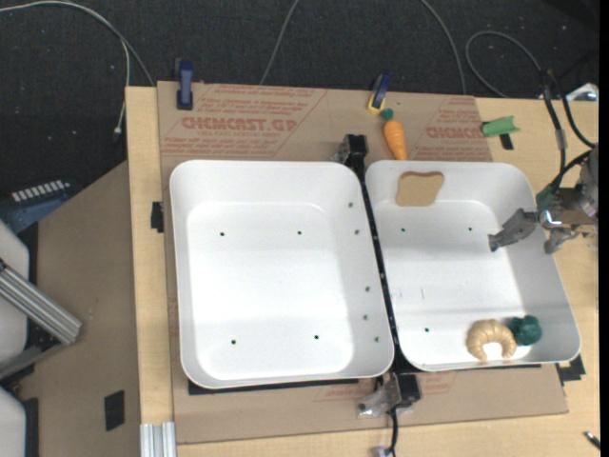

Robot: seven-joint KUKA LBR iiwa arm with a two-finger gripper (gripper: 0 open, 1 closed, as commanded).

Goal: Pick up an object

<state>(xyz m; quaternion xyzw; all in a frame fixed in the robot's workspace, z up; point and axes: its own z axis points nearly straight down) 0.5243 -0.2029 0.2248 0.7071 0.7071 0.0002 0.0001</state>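
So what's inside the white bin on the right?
The right bin holds a slice of toast at the far end, and a croissant touching a green toy at the near end. Whatever lies under them is covered.

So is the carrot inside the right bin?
No: the carrot lies on the cardboard beyond the right bin's far rim, while the toast and croissant lie inside.

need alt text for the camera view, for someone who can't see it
A robot gripper reaches in from the right over the right-hand bin, which holds a slice of toast at its far edge and a croissant beside a small green object near its front corner. A toy carrot lies on the cardboard behind the bins.
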